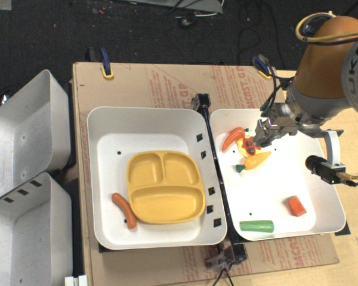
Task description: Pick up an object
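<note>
Fingers (255, 143) state unclear, hovering just over toy carrot (256, 159); carrot's long axis slants left-down, red pepper (232, 138) just left of carrot.

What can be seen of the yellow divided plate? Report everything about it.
The yellow divided plate looks like moulded plastic, a rounded rectangle with raised ridges splitting it into three compartments: two smaller ones at the far side and one wide one nearer the camera. It lies flat, right way up, near the middle of the left bin, with nothing in its compartments. A sausage lies on the bin floor by its near-left corner, close to or touching its rim.
</note>
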You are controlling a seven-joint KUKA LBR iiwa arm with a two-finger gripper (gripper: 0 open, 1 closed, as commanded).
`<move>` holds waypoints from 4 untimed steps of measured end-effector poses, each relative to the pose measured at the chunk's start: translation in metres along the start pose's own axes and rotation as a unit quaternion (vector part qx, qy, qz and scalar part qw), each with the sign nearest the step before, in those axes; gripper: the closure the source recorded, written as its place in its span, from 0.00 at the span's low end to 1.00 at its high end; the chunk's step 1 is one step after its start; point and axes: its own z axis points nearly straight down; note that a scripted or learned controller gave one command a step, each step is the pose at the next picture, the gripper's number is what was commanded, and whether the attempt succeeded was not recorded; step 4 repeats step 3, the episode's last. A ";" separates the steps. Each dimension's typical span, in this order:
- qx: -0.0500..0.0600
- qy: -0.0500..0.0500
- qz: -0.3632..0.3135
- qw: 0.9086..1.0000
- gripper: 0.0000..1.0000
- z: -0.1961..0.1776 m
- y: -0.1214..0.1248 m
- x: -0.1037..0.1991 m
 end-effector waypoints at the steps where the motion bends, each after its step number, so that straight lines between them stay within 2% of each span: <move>1: 0.000 0.001 0.000 1.000 1.00 0.000 0.023 0.042; 3: 0.000 0.001 -0.001 1.000 1.00 0.032 0.059 0.149; 4: 0.000 0.001 -0.001 1.000 1.00 0.032 0.059 0.149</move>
